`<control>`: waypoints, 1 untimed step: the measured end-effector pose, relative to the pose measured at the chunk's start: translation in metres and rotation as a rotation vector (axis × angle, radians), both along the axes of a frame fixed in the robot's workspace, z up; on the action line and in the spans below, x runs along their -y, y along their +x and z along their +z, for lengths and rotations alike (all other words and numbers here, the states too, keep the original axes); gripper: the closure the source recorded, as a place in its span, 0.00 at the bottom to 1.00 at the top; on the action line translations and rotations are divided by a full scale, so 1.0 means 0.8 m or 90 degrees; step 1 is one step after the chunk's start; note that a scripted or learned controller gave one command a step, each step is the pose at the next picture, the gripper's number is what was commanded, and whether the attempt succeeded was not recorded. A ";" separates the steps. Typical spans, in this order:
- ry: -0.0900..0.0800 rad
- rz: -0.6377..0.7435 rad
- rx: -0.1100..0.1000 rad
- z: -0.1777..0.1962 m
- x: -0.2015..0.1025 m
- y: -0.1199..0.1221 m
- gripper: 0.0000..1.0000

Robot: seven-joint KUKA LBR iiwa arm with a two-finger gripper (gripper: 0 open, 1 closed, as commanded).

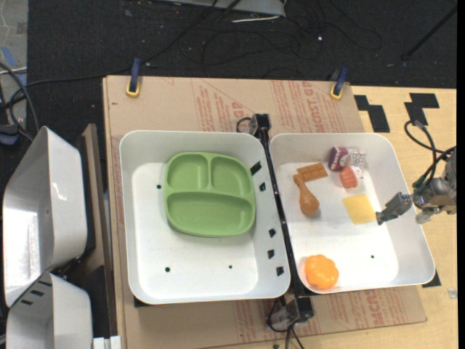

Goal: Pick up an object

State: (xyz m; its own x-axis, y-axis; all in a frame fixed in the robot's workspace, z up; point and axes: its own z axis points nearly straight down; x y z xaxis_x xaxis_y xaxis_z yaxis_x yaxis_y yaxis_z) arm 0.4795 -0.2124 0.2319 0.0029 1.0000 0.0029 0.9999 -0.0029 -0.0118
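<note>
The dark tool [390, 209] reaches over the right white bin's [414, 249] right rim, mostly cut off; whether it is apart or together cannot be told. Just left lies a flat yellow square piece [359, 209]. A green divided plastic plate [210, 193] fills the left bin [145, 267].

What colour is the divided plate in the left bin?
Light green. The plate shows plainly in the camera view, lying in the left bin.
</note>
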 end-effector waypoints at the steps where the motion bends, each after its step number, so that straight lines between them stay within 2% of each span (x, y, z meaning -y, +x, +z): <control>1: -0.002 0.003 0.007 0.007 -0.001 0.003 0.00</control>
